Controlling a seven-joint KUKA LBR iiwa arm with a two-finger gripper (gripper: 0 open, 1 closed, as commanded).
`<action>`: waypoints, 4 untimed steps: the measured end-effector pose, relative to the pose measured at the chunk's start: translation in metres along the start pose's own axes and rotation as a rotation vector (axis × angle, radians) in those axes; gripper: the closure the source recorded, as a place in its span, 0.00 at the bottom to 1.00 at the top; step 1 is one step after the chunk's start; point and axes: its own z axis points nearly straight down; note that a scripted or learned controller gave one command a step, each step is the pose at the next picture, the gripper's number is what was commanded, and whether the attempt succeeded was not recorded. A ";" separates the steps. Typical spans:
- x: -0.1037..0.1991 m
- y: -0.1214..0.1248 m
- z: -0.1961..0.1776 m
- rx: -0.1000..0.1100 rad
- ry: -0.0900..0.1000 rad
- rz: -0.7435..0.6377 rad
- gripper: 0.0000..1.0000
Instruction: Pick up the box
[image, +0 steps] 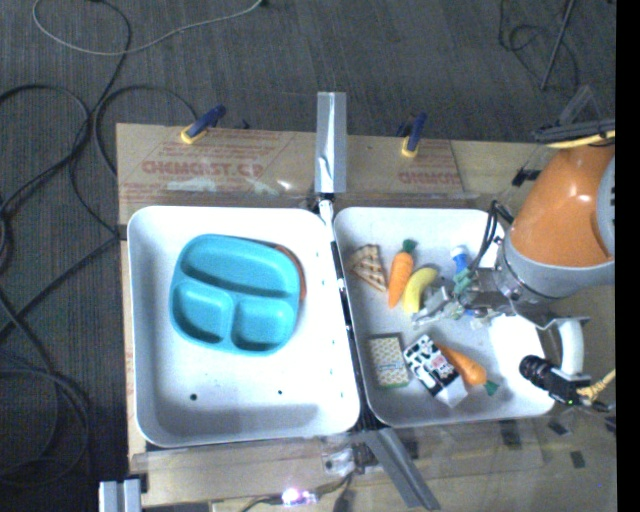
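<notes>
Box (433, 366), small printed carton in the right bin (520, 400): likely light, crushable, best taken across its narrow sides; gripper (458, 302) nearby, state indiscernible.

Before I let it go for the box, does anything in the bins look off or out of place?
Mostly tidy clutter. The black-and-white box lies tilted in the right bin, with a carrot pressed against its side. The end effector hangs above it, by the banana.

Blue tray (238, 293), orange carrot (400, 275), seemingly black-and-white patterned box (430, 365)
</notes>
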 end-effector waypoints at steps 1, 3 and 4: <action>-0.008 0.066 0.112 -0.001 -0.001 0.013 0.00; 0.007 -0.011 0.060 0.000 0.001 0.025 0.00; 0.012 0.024 0.005 -0.002 -0.001 0.009 0.00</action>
